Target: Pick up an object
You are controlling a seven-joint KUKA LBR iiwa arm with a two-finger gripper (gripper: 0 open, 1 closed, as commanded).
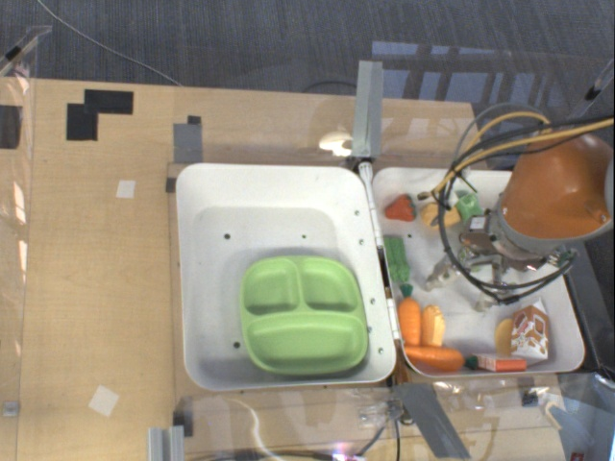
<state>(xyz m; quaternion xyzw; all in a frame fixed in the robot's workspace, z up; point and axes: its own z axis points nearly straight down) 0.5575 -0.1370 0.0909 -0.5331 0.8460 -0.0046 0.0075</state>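
My gripper [469,279] hangs over the middle of the right bin [575,349], under the grey wrist with its orange band [559,192]. Toy foods lie around it. A red piece [400,207] and a small green piece [467,203] are at the back. A long green vegetable [395,262] lies by the left wall. Two short orange and yellow pieces [421,324] and a carrot [434,358] sit at the front left. A red-and-white carton [530,332] lies at the front right. Nothing is visibly held.
The left bin [207,209] holds a green divided plate [304,313] toward its front. A metal divider [367,113] stands between the bins at the back. Black and yellow cables [480,128] loop above the wrist.
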